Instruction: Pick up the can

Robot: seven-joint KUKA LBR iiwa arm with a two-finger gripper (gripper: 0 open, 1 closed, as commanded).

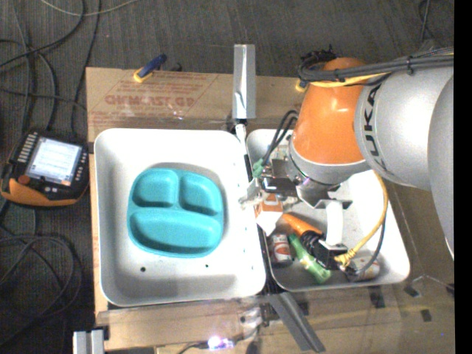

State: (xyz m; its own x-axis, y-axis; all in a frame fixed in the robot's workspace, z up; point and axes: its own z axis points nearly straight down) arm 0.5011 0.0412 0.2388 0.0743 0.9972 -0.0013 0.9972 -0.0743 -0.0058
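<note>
I am hovering the gripper (274,195) over the right bin (394,260); I cannot tell its opening. The can (280,247) is lying at six o'clock, crowded by the marker (310,262), risking a mis-grab.

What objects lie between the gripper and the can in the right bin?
The can lies in the right bin, just below the gripper. An orange carrot-like item and a green item crowd its right side; nothing visible covers it.
</note>
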